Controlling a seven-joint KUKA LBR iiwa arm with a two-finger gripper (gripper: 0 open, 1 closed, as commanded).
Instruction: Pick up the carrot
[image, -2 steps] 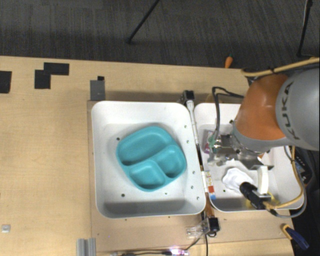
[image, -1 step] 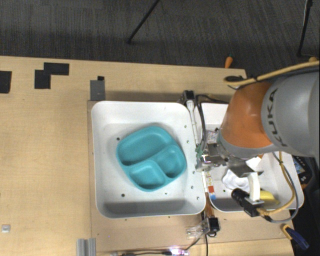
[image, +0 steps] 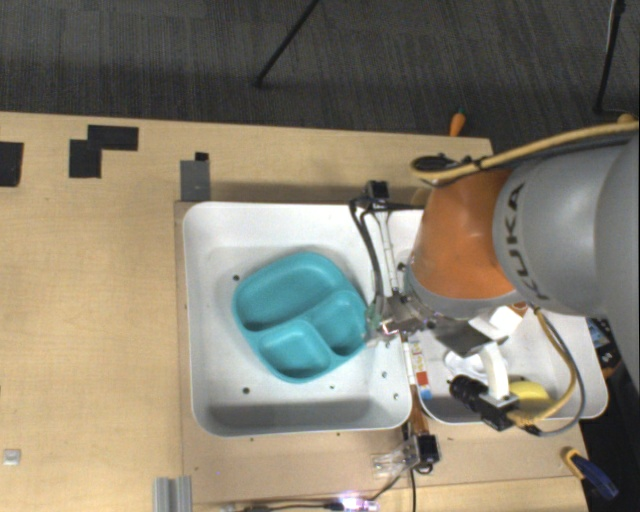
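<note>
claw (image: 395, 325): you see it low at the wall between the two shallow white bins (image: 200, 300), grip state cannot be told | carrot: cannot be made out | teal divided plastic tray (image: 298, 313): just left of the claw, in the left bin | yellow object (image: 530, 393): right of the claw, in the right bin

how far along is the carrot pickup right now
Nothing looks done yet: no carrot can be made out. In hand: the arm is reaching low over the right bin, hiding most of it, near a yellow object and a white object. The teal divided tray sits alone in the left bin. Left: a visible grasp and lift.
</note>
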